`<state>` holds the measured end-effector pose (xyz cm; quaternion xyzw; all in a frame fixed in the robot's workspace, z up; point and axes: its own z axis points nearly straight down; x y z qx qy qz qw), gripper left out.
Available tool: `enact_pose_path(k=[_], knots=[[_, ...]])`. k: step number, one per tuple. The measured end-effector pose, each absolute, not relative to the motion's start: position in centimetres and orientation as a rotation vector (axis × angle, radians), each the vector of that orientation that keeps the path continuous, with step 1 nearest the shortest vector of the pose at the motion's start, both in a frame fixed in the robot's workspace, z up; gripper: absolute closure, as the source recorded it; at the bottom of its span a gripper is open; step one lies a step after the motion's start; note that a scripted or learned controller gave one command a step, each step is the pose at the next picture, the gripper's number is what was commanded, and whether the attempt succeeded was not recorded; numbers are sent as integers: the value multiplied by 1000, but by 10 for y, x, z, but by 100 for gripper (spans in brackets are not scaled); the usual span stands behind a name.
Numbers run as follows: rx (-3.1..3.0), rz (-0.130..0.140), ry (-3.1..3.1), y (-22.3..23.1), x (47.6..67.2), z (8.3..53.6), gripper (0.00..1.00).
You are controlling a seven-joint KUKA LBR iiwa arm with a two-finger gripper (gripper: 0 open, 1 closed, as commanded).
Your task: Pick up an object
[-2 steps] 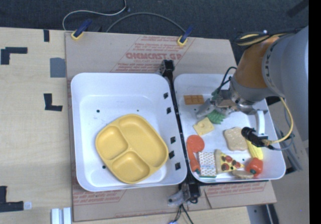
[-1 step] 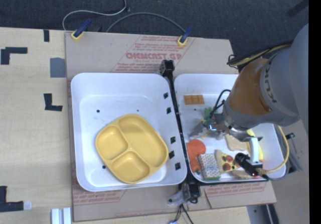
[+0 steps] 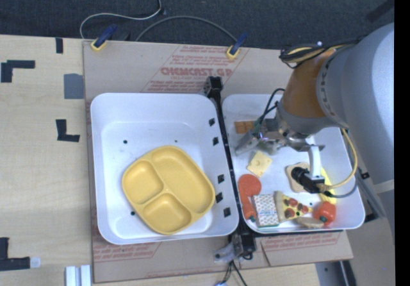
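Fingers [image 3: 246, 143] of the gripper [image 3: 256, 142] are spread apart above the right bin [image 3: 353, 214], grasping nothing. Leftward, the left bin [image 3: 102, 150] holds a yellow divided plate [image 3: 168, 188]. Just below the gripper lies a cheese slice [image 3: 259, 164], then a red disc [image 3: 250, 184] and a pizza slice [image 3: 293, 206] nearer the front.
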<state>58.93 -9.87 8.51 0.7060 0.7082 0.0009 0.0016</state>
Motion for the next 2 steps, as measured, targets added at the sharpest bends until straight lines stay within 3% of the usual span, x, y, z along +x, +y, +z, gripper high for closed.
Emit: enact_pose_path(k=[2], knots=[[2219,-2,2224,-97,664,84,0]])
